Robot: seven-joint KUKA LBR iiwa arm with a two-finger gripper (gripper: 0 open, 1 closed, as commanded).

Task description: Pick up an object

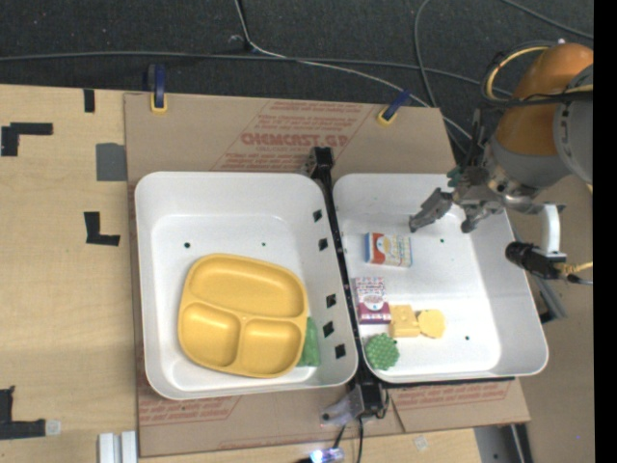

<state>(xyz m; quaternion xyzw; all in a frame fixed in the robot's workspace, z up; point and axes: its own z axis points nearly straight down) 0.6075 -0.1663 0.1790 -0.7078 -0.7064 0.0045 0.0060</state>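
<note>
White right bin (pixel 501 350) holds four small things: a box (pixel 387 249), a packet (pixel 371 299), a yellow piece (pixel 417 322), a green lump (pixel 382 351); nothing covers them. The gripper (pixel 445 215) hangs spread and empty above the box; one yellow tray (pixel 241 314) fills the left bin (pixel 154 220).

My wooden bench (pixel 58 287) sits under a cardboard sheet (pixel 289 133); dark carpet (pixel 289 13) with black cables (pixel 241 41) fills the frame's top.

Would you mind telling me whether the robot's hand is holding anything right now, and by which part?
Nothing is held: the hand hovers open above the right white bin, with nothing between its fingers.
</note>
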